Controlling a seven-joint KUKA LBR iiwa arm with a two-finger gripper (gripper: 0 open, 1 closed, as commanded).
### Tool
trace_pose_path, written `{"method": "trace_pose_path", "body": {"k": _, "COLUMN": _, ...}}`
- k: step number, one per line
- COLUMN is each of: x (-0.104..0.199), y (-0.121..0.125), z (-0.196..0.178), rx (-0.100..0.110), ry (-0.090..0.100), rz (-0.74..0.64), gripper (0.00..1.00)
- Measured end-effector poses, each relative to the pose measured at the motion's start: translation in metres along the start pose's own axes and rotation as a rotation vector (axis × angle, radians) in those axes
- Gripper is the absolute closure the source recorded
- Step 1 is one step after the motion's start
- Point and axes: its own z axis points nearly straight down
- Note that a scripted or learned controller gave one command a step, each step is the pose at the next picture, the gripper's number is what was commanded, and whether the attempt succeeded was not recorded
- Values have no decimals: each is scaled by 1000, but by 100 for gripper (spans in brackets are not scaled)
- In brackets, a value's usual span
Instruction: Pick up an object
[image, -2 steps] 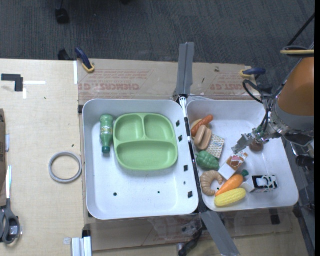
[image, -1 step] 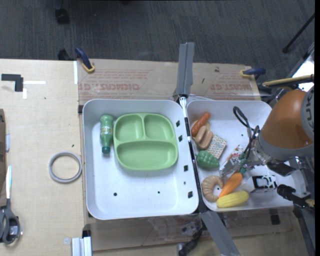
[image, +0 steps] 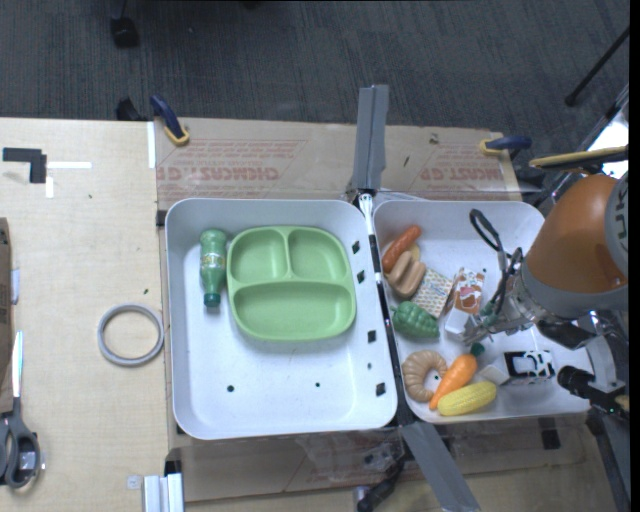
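The right bin (image: 440, 207) holds several toy foods: a hot dog (image: 405, 270) with an orange sausage (image: 401, 245) behind it, a cracker (image: 433, 292), a green leafy piece (image: 414, 320), a red-and-white snack packet (image: 469, 292), a pretzel-like ring (image: 424, 372), a carrot (image: 456, 375) and a yellow piece (image: 467, 399). My gripper (image: 487, 328) is low inside this bin, right of the green piece and just above the carrot's top end. The wrist and cables hide what lies under it.
In the left bin (image: 270, 392) are a green divided plate (image: 292, 282) and a green bottle (image: 212, 265). A black-and-white item (image: 528, 366) lies near the right bin's front right corner. On the bench to the left are a grey ring (image: 131, 333) and scissors (image: 18, 445).
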Motion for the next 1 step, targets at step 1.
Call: {"method": "trace_pose_path", "body": {"k": 1, "x": 8, "y": 43, "z": -48, "rx": 0, "ry": -2, "rz": -2, "gripper": 100}}
